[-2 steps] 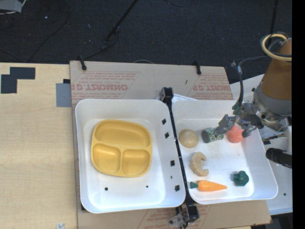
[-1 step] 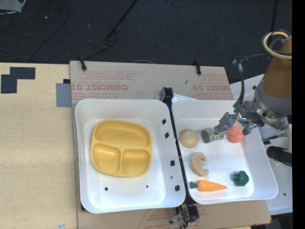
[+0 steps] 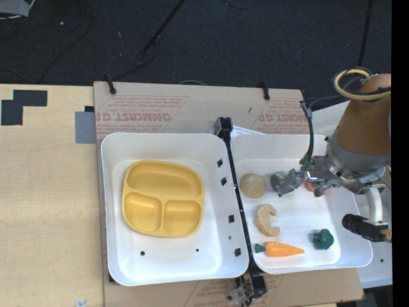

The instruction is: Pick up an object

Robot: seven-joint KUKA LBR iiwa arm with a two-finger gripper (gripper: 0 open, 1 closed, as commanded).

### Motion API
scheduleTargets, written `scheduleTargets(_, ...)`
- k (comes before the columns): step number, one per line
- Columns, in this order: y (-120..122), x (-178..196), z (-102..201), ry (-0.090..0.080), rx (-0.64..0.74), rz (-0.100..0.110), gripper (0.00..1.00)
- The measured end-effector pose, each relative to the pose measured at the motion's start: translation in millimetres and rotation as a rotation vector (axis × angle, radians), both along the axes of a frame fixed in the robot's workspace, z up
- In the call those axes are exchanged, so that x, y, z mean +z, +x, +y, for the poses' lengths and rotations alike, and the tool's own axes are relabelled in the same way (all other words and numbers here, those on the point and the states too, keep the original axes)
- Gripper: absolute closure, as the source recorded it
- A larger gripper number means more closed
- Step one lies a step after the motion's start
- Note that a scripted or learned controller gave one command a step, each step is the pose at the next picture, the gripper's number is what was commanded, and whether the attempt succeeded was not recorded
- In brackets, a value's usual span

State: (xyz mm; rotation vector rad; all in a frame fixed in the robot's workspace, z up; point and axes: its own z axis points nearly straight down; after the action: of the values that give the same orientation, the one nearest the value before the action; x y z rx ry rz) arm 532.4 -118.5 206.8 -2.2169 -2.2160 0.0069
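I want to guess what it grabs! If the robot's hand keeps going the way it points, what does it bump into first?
Probably the round tan ball. The hand points left toward it, though depth is hard to judge.

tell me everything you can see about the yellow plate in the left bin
The yellow plate is a rounded-square tray that looks like smooth plastic, divided by raised ridges into three compartments: one wide section along the far side and two smaller ones nearer the camera. It lies flat, right side up, roughly in the middle of the left bin, turned slightly askew to the bin's walls. Nothing sits in its compartments, and nothing touches it apart from the bin floor.
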Motion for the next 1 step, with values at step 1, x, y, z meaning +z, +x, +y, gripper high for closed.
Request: scheduleTargets(1, 1.8, -62.2, -4.9, 0.0, 0.0, 0.0, 0.0)
